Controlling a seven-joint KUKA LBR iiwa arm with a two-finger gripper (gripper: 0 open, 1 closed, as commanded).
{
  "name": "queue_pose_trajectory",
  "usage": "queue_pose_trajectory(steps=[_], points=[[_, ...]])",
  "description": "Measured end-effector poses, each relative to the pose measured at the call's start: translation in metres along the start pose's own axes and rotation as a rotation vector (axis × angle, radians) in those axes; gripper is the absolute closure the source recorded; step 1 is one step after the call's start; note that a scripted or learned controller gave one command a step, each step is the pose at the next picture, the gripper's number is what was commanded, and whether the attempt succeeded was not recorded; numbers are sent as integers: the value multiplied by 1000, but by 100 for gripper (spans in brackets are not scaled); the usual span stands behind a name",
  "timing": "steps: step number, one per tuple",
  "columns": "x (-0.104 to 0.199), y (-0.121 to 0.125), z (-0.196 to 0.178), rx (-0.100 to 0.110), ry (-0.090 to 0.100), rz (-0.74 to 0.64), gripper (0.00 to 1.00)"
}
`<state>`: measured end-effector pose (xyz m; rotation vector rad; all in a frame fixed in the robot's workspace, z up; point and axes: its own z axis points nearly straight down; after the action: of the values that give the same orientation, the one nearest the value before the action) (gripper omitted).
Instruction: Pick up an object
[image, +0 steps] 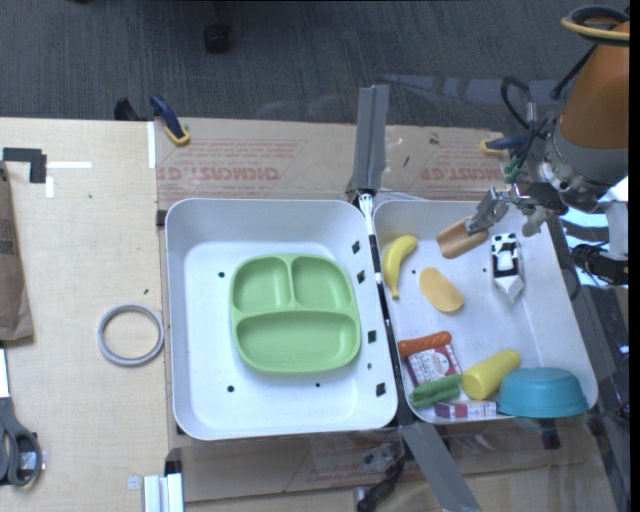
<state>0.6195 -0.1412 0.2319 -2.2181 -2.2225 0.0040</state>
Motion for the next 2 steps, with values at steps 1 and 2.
queue_pose_trajectory(steps=[1,2], points=[[25,33,138,-6,-1,-118,0],[43,40,139,-5,-2,-324,0]])
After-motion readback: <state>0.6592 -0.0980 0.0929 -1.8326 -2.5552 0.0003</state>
